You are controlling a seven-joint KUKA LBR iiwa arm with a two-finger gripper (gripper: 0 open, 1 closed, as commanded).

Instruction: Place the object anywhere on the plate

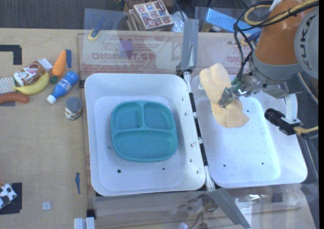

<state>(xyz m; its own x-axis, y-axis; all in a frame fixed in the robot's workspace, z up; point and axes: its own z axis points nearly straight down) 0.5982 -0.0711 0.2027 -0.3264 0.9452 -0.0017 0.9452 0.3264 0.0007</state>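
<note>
Camera view, looking down at a slant: the task's thing, a floppy yellow cloth (223, 96), lies in the right bin (263, 167), spread from that bin's far left corner toward its middle, its far end riding up against the bin's rim. The claw (226, 97) sits low over the middle of the cloth, touching or just above it (whether its fingers stand apart or together, I cannot tell; they are small and dark against the fabric). Behind the claw the grey arm (283, 36) with its orange band comes in from the right, black cables looping over it.

The teal plate (144, 131), divided into three compartments, rests in the middle of the left bin (98, 172), well apart from the cloth.

On the worktop (35, 162) left of the bins lie a banana (31, 86), a carrot (59, 63), a small blue bottle (63, 86) and a little tin (73, 108).
</note>
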